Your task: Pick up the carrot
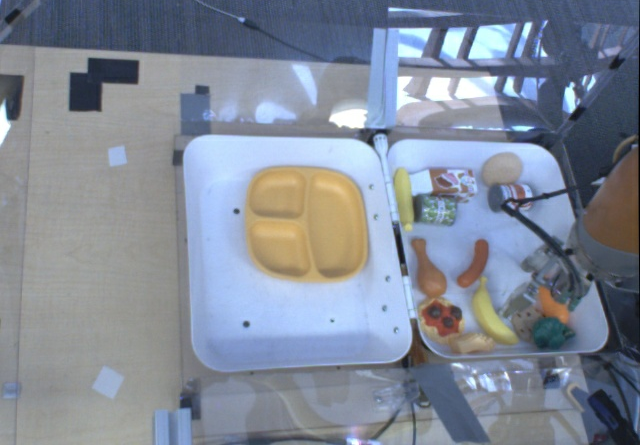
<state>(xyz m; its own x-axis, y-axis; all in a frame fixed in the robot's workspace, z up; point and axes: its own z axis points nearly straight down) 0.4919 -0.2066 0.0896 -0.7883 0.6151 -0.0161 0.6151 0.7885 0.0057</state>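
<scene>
The carrot [555, 306] is a short orange piece with a dark green leafy top [551, 333]. It lies in the front right corner of the right bin [590, 338]. My gripper [538, 291] hangs low over that corner, its grey metal parts right at the carrot's left and upper side and partly covering it. The arm with its orange band [610, 218] reaches in from the right edge. I cannot make out whether the carrot is held.
The right bin also holds a banana [492, 313], a red sausage [473, 262], a drumstick [429, 267], a pizza slice [442, 316], a green can [435, 210] and several other toy foods. A yellow divided plate [305, 223] lies in the left bin [215, 323].
</scene>
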